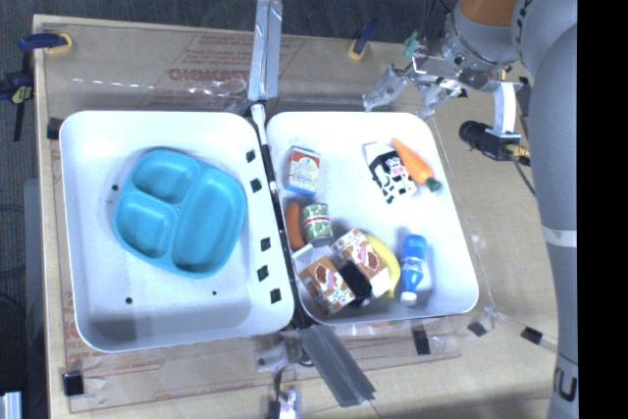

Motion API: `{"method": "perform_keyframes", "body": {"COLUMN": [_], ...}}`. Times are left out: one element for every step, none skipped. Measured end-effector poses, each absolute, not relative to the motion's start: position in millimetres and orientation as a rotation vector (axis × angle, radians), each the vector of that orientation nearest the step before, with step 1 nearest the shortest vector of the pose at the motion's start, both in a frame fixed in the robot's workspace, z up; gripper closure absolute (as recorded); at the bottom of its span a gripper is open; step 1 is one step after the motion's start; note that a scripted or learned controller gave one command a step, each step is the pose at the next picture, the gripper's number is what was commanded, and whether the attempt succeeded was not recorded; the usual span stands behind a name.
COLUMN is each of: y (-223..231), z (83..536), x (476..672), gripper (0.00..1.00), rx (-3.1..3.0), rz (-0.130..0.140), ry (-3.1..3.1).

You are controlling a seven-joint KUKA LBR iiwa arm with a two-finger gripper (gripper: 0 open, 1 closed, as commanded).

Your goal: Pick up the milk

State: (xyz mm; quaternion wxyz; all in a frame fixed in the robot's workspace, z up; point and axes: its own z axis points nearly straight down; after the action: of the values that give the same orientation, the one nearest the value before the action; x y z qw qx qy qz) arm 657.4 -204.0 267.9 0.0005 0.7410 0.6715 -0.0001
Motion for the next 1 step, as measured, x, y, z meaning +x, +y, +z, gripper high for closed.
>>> {"method": "perform_keyframes", "body": {"y": [-203.9], "z": [250.2], "x": [657.7], "gripper": [0.00], "rx": [2.179], "rz": [-0.002], "ry": [2.266]}}
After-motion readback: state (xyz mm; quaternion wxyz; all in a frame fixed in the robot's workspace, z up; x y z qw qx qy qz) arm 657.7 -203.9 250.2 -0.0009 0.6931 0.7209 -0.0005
